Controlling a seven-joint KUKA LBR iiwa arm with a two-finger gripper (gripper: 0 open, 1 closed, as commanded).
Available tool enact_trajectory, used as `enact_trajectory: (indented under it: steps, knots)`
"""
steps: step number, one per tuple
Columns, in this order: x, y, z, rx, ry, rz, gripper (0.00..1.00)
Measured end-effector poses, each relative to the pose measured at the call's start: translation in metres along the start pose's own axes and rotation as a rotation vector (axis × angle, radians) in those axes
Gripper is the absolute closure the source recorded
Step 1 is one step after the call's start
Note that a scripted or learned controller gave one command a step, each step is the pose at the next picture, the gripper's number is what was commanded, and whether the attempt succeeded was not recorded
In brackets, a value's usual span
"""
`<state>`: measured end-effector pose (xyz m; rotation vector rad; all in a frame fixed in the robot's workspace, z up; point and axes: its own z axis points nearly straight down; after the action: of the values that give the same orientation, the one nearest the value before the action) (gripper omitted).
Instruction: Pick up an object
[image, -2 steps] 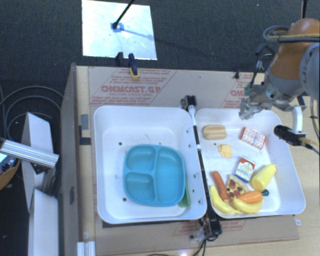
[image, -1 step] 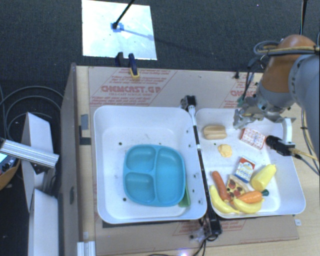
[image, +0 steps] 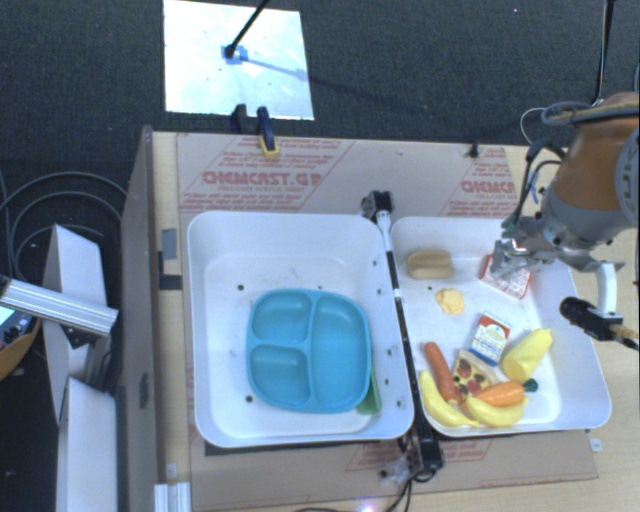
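Observation:
My gripper (image: 510, 260) hangs low over the back right part of the right bin (image: 575, 415), directly above a red and white packet (image: 512, 283) that it partly hides. A tan bread roll (image: 430, 265) lies to its left, and a small yellow piece (image: 450, 300) sits just below the roll. Toward the bin's front are a small blue and red carton (image: 489, 338), a yellow fruit (image: 527, 352), an orange carrot (image: 500, 393), a banana (image: 447, 405), a red sausage (image: 436, 360) and a pizza slice (image: 466, 374), packed close together.
The left bin (image: 215, 300) holds a blue divided plate (image: 308, 350) with a green item (image: 371, 398) poking out at its right edge. A black rail (image: 395, 300) divides the two bins. The grey arm with its orange band (image: 590, 165) comes in from the right.

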<state>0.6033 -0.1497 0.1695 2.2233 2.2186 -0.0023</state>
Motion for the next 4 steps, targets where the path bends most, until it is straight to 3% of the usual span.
enact_trajectory:
  steps: [1,2,3,4]
  knots:
    - [0.039,0.050,0.014,-0.006,0.002,-0.011,1.00]
    - [0.020,0.017,0.001,-0.001,0.000,-0.001,1.00]
    - [0.019,0.034,0.016,-0.004,0.000,-0.006,1.00]
    - [-0.022,-0.005,-0.001,-0.001,0.000,0.000,1.00]
